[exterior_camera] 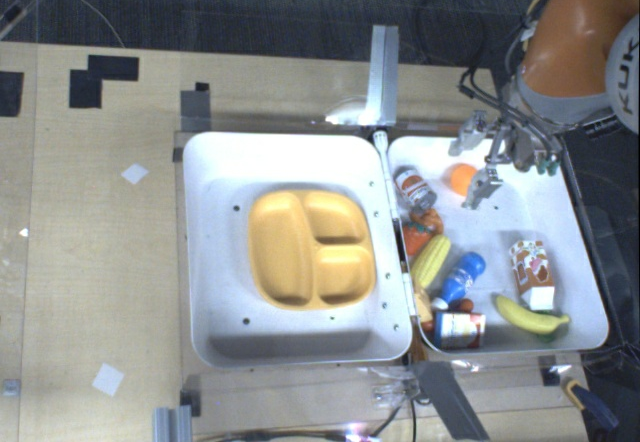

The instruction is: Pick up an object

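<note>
Hovering at the back of the right bin (585, 260), pincer (492, 165) spread apart, clamped on nothing. Orange ball (460, 177) just beside and below the fingertips; can (413, 187) close on its far side. Best dropped straight, centred over ball, clear of can.

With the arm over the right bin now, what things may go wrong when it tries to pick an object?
1. The gripper is above the orange ball; a round thing may roll away from the fingers.
2. The ball lies near the can, so a descent slightly off might bump the can.
3. The corn, blue bottle and second can are crowded along the bin's left wall; a grasp there might catch two things or none.
</note>
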Action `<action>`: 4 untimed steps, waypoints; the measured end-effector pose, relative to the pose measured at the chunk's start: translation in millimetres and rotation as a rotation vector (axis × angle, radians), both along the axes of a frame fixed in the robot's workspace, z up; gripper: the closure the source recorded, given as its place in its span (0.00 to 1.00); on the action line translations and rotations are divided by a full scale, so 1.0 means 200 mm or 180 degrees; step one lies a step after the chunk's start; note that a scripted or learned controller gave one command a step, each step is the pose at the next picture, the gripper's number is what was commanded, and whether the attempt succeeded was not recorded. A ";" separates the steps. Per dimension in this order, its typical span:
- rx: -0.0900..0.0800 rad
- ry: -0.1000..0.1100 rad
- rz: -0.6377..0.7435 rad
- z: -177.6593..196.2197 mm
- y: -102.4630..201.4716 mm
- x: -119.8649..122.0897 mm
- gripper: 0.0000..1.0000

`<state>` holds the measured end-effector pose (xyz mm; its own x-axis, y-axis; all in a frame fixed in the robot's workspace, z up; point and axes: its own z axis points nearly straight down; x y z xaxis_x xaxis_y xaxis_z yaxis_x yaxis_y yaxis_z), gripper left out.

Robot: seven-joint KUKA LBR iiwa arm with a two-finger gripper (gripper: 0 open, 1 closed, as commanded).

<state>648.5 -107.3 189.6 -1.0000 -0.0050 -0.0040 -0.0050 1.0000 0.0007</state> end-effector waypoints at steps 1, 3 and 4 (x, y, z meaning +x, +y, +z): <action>-0.0001 -0.0003 -0.0710 -0.11 -0.40 -0.02 0.00; 0.0008 -0.0002 -0.2953 -0.52 -0.43 0.05 0.00; 0.0010 -0.0034 -0.2922 -0.46 -0.42 0.07 1.00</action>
<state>662.0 -191.5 97.0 -0.6114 0.7913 -0.0121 0.7912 0.6115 0.0078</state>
